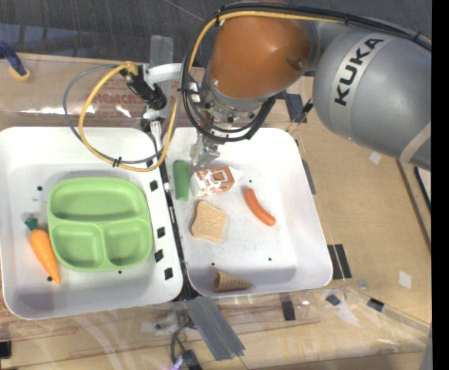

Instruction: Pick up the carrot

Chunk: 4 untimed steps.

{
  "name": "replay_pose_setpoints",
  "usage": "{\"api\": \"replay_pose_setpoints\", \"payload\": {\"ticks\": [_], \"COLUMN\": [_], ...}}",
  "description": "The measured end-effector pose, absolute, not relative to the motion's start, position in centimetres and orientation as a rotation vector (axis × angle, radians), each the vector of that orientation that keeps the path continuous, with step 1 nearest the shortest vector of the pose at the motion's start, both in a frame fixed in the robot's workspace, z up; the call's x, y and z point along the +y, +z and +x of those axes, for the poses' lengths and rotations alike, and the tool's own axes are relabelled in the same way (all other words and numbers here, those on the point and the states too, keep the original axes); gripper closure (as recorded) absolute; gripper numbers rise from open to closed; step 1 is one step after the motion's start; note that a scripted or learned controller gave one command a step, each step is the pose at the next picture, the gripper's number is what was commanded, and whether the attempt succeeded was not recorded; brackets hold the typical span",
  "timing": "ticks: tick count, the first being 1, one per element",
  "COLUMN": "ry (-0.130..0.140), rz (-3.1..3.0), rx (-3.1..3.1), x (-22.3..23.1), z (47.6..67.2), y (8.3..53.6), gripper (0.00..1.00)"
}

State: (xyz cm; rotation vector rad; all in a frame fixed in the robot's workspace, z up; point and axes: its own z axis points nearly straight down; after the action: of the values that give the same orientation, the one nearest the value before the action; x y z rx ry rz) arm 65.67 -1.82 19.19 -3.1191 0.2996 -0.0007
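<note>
The carrot [44, 253], orange with a small green top, lies in the left bin [16, 149] along its left wall, beside the green plate. My gripper [204, 155] hangs over the back of the right bin [286, 264], far to the right of the carrot. It sits just above a small orange and white carton [214, 180]. The arm's orange wrist band hides most of the gripper from above.
A green divided plate [99, 223] fills the middle of the left bin. The right bin holds a green stick [180, 180], a slice of bread [208, 222], a red sausage [259, 206] and a cone [231, 282]. Yellow and grey cables [93, 129] loop over the back of the left bin.
</note>
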Motion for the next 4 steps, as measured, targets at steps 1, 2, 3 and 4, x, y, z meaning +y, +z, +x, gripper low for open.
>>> {"api": "replay_pose_setpoints", "payload": {"ticks": [1, 2, 3, 4], "ry": [0.008, 0.004, 0.007, -0.005], "rz": [-3.057, -2.975, -2.992, -3.121], "rx": [0.729, 1.003, 0.953, 0.310], "x": [2.3, 2.9, 8.1, 6.0], "z": [56.6, 65.6, 59.8, 63.8], "y": [19.1, 19.1, 19.2, 24.7], "gripper": [1.00, 1.00, 1.00, 1.00]}}
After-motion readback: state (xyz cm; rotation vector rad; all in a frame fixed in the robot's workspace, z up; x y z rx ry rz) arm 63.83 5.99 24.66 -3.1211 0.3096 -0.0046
